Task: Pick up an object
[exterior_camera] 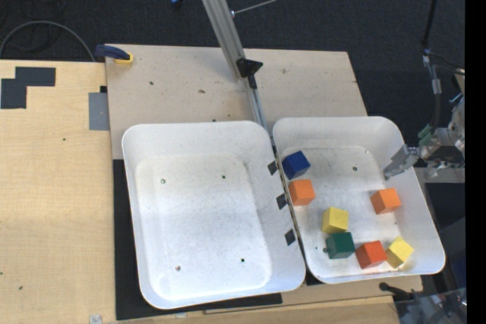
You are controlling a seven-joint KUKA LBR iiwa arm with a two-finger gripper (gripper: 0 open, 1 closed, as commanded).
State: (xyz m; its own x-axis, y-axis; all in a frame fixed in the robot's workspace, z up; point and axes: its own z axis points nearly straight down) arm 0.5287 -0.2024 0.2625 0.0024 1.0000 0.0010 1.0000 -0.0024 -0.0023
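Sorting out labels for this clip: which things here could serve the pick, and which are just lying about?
For the pick, all in the right white bin:
blue cube
two orange cubes
two yellow cubes
green cube
red cube

Lying about:
left white bin
slanted aluminium bar
blue-and-yellow clamp

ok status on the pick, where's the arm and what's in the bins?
Gripper at right bin's right rim, nothing held. Seven cubes in the right bin, nearest an orange cube. Path unobstructed.

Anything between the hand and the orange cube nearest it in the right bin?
Nothing visible does. The hand sits at the right bin's right rim, and the orange cube lies just below-left of it on bare bin floor. The other blocks lie further left or lower.
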